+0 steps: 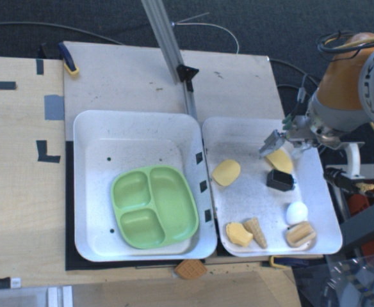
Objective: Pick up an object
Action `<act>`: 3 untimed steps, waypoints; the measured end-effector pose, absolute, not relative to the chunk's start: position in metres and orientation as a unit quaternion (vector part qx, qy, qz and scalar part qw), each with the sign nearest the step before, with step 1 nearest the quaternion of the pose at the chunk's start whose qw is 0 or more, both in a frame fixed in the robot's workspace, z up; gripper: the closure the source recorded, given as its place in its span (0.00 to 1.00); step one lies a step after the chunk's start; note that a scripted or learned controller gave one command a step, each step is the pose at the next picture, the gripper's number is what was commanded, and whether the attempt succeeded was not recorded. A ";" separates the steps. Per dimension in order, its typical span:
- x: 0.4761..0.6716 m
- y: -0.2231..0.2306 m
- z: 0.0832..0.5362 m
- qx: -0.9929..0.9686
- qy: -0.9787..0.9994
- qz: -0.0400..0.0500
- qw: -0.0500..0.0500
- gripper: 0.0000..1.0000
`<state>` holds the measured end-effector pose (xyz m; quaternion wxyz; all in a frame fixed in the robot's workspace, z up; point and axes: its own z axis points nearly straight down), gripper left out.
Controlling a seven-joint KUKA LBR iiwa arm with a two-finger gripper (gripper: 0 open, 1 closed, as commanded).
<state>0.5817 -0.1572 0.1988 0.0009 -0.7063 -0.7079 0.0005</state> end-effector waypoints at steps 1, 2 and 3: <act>0.582 -0.157 0.199 -0.706 -0.708 0.000 0.001 0.00; 0.586 -0.149 0.149 -0.707 -0.708 0.002 0.002 0.00; 0.589 -0.149 0.115 -0.706 -0.708 -0.003 -0.011 0.00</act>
